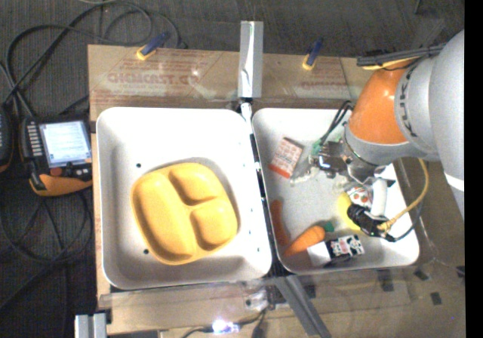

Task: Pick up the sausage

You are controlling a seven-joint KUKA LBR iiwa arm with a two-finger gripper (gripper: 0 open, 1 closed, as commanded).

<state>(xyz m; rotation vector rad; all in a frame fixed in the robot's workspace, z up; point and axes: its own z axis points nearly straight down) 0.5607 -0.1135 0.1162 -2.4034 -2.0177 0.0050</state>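
Note:
The sausage [278, 222], a thin reddish-brown stick, lies along the left wall of the right bin [407, 253], just left of the carrot. My gripper [322, 161] hangs over the upper middle of that bin, up and to the right of the sausage and well apart from it. Its tip is next to a small red-and-white packet [286, 156]. The grey arm with its orange band [377, 114] covers the bin's upper right part.
An orange carrot [306, 240] lies near the right bin's front wall, beside a black-and-white box [346, 247]. A small yellow-and-red toy [359, 198] sits under the wrist. The left bin [113, 133] holds a yellow divided plate [185, 212].

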